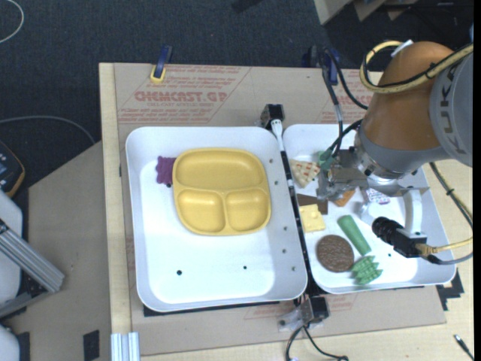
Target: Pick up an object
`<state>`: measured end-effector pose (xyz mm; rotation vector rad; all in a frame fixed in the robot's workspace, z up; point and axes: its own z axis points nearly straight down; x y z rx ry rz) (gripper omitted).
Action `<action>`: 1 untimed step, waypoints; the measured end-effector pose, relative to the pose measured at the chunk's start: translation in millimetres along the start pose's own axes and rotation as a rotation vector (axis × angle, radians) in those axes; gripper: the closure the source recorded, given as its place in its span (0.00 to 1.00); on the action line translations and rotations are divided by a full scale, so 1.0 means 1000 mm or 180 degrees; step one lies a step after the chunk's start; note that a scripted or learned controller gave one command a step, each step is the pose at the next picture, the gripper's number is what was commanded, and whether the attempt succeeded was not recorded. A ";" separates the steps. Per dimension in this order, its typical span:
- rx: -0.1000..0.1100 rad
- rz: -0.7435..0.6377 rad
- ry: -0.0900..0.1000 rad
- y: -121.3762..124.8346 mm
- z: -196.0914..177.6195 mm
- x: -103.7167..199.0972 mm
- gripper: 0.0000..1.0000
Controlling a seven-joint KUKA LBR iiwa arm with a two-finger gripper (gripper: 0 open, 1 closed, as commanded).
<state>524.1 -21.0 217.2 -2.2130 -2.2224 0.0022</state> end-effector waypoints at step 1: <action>-0.0006 -0.0004 0.0002 -0.027 -0.016 0.048 1.00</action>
